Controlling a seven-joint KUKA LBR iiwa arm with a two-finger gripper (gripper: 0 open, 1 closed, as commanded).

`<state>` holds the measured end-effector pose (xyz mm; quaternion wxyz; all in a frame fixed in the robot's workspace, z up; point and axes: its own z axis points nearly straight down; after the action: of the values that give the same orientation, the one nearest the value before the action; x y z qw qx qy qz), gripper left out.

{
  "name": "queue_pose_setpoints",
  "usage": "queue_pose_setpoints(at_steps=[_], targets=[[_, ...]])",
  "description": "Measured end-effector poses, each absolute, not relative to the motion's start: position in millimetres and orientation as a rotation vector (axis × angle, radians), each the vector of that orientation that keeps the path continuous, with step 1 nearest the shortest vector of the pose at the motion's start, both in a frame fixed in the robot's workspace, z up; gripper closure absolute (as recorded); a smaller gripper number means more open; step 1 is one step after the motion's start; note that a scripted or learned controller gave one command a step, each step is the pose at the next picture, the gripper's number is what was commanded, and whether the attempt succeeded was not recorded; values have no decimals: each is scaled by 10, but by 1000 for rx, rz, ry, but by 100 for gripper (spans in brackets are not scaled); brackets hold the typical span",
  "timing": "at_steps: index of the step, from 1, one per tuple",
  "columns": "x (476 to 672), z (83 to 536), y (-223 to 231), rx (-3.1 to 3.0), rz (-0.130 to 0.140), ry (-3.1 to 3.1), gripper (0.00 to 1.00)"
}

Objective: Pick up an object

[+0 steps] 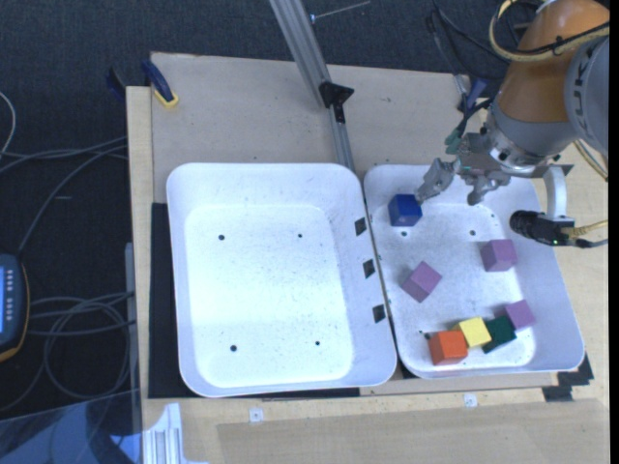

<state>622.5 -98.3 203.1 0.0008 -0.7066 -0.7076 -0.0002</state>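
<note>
orange block (448,347) nearest in right bin (551,356), gripper (456,184) spread wide above

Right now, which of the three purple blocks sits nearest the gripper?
The purple block at the right bin's right side, just below the gripper. The others lie farther: one mid-bin, one by the green block.

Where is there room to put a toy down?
The left bin has bare floor wall to wall. The right bin is crowded: a blue block near the gripper, purple blocks mid-floor, and an orange block in the front cluster.
</note>
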Motion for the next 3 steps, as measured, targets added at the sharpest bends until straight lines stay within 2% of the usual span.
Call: queue_pose_setpoints(at_steps=[1,2,3], targets=[[6225,2031,-985,-2219,-1,-2222,0],[6317,1478,-971,-2216,6,-2220,0],[6306,962,-965,-2218,6,-2218,0]])
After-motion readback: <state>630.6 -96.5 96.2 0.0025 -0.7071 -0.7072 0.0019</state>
